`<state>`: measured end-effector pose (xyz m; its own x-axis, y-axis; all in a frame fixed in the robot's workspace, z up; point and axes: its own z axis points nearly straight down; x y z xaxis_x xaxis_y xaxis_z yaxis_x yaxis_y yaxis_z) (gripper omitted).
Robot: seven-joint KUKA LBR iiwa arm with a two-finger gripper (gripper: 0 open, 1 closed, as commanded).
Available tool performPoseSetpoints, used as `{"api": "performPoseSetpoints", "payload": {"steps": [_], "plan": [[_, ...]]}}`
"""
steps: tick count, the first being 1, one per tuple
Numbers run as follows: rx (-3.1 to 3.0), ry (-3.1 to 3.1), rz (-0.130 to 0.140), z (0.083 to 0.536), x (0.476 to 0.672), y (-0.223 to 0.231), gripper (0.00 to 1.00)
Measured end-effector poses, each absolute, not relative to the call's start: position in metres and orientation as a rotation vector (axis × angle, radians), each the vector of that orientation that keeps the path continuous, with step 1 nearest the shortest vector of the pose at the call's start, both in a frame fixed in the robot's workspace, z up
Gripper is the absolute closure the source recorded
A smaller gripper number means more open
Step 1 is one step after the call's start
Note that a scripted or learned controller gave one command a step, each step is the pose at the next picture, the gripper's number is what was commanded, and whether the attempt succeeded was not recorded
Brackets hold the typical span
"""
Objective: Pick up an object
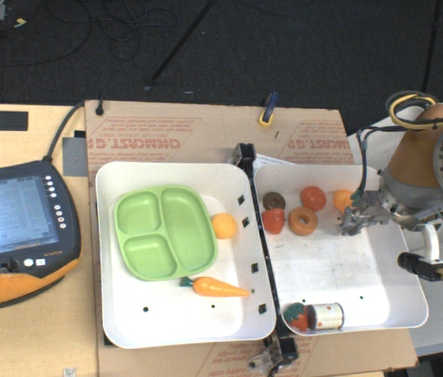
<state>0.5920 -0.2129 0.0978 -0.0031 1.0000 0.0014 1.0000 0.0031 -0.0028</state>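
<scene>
Objects for picking lie spread over two white bins set side by side on the surface. In the right bin (394, 301), near its far wall, sits a loose cluster: a dark brown ring (274, 202), a red tomato (313, 197), a small orange ball (342, 201), a second red piece (273, 221) just below the brown ring, and an orange doughnut-shaped ring (304, 221) beside it. At the bin's near left corner a small can (325, 316) lies on its side, touching a little red and green piece (297, 316). The left bin (127, 320) holds a green divided tray (165, 232), an orange ball (224, 226) just beside the tray's right edge, and a carrot (214, 288) lying near the tray's front corner. The arm (418, 163) reaches in from the right, and its jaws (353, 218) hang low over the right bin, just right of the doughnut-shaped ring and just below the small orange ball; whether they are spread or closed I cannot tell, and nothing is seen between them. A tablet-like control pad (17, 226) rests on the surface well to the left of the bins.
</scene>
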Motion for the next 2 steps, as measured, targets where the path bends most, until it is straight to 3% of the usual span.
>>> {"api": "performPoseSetpoints", "payload": {"steps": [1, 2], "plan": [[-2.216, -2.235, -0.012, 0.220, 0.611, -0.128, 1.00], [-2.216, -2.233, -0.012, 0.311, 0.614, -0.060, 1.00]]}}
